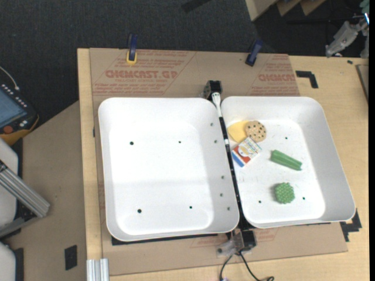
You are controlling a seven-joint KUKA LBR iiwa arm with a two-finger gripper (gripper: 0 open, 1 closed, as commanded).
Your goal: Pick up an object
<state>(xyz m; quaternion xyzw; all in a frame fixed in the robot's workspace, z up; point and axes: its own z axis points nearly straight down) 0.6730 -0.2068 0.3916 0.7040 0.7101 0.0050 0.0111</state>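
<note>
matt white bins [158, 107], brown cardboard [176, 69]

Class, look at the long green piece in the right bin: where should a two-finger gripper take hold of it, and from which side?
Probably at the middle of the long green piece, from straight above, fingers across its narrow width. It lies flat, slanted, apart from its neighbours.

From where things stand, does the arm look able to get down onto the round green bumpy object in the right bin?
Probably yes. The round green object lies alone on the right bin floor, apart from the green stick, with nothing over it.
</note>
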